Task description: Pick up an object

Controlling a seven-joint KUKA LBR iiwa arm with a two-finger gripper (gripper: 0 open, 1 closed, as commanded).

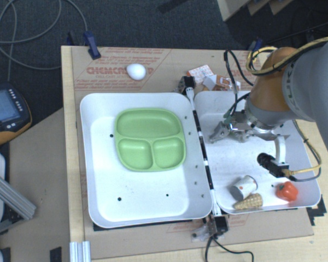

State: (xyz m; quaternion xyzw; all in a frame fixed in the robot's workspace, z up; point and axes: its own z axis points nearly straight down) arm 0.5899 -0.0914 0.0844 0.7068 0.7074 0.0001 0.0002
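My gripper (223,127) hangs low over the upper left part of the right bin (300,146), near the divider between the bins. Its metal fingers are spread open with only bare bin floor between them. Along the right bin's front edge lie a small grey and red cylinder (244,186), a tan ice-cream cone (248,202) and a red toy fruit (287,190), all well below the gripper. The grey arm with its orange band (270,86) covers the bin's upper right.
A green divided plate (151,138) lies in the left bin (98,162). A white egg-shaped object (135,71) rests on the bench behind that bin, and crumpled wrappers (208,78) sit behind the right bin. A black cable plug (269,164) hangs over the right bin.
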